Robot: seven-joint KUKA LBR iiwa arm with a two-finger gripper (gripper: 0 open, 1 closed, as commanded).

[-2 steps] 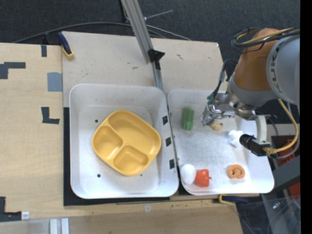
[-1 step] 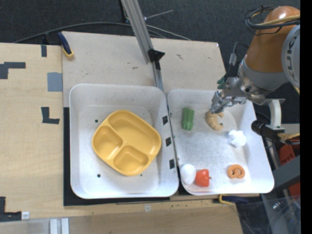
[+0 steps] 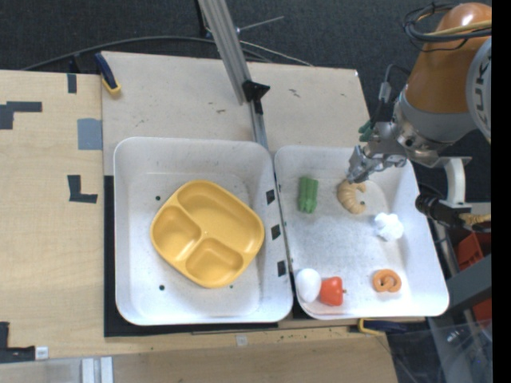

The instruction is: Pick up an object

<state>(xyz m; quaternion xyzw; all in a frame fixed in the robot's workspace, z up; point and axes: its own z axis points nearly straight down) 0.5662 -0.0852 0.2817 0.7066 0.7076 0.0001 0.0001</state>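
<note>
Looking down on a pale wooden bench (image 3: 48, 214) with 2 white bins side by side. Inside the left bin (image 3: 132, 214) lies a yellow divided plate (image 3: 207, 232). The right bin (image 3: 415, 286) holds a green block (image 3: 307, 195), a tan pastry (image 3: 350, 197), a white lump (image 3: 390, 227), an egg (image 3: 307, 283), a red pepper (image 3: 332, 291) and an orange ring (image 3: 386, 281). The gripper (image 3: 358, 171) hangs just above the pastry; whether it is closed cannot be told.

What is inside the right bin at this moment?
In the right bin: a green piece, tan pastry, white lump, orange ring, red item and white egg. The gripper covers the floor beneath it.
</note>
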